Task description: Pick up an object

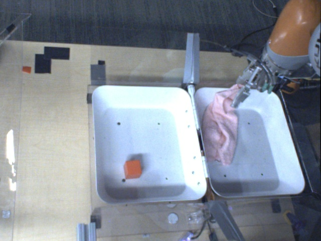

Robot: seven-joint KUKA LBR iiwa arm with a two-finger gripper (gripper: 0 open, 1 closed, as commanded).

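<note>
A pink cloth hangs over the left part of the right bin, its top corner lifted and its lower folds draping down toward the bin floor. My gripper is above the bin's far edge, shut on the cloth's top corner. A small orange block lies on the floor of the left bin, near its front.
A metal divider post stands between the bins at the back. Black markers and a small orange tag sit on the wooden bench at the far left. Cables run behind the arm at top right.
</note>
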